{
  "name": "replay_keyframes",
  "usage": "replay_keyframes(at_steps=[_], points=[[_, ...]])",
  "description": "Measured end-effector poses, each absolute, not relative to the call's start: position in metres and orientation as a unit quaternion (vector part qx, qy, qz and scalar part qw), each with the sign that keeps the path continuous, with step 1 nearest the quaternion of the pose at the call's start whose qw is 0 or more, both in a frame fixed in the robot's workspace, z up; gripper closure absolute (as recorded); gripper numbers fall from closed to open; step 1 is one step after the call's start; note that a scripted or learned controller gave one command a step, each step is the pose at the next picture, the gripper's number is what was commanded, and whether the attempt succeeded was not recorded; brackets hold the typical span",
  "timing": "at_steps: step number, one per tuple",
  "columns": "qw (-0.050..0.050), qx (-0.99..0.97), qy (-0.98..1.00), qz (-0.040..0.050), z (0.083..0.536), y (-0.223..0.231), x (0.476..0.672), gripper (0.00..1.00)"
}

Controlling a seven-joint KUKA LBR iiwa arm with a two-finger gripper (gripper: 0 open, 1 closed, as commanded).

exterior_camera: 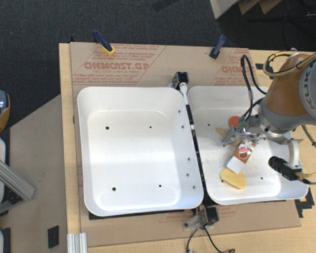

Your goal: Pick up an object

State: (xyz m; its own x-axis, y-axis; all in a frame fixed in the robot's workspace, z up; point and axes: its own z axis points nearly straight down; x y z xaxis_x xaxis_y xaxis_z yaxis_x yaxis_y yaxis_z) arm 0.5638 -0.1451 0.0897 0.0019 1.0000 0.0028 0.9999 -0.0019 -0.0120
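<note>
My gripper (243, 134) is low over the middle of the right bin (210, 104), reaching in from the right. Directly below it, touching or nearly touching, lies a red and white packet (242, 156), tilted on its long side. A yellow wedge-shaped piece (234, 179) rests just in front of the packet near the bin's front edge. A small red-orange round thing (234, 121) sits right behind the gripper. A tan piece (221, 132) pokes out to the gripper's left, partly hidden by it.
The left bin (131, 146) lies beside the right one, with a black divider strip (192, 136) between them. Blue clamps (103, 42) (218, 46) hold the cardboard base at the back. Cables run along the arm on the right.
</note>
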Motion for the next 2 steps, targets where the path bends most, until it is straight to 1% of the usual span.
replay_keyframes(at_steps=[1, 2], points=[[-0.003, -0.705, -0.709, -0.0018, 0.085, -0.101, 0.618, 0.00], [0.001, -0.707, -0.707, 0.0002, 0.086, -0.098, 0.582, 0.00]])
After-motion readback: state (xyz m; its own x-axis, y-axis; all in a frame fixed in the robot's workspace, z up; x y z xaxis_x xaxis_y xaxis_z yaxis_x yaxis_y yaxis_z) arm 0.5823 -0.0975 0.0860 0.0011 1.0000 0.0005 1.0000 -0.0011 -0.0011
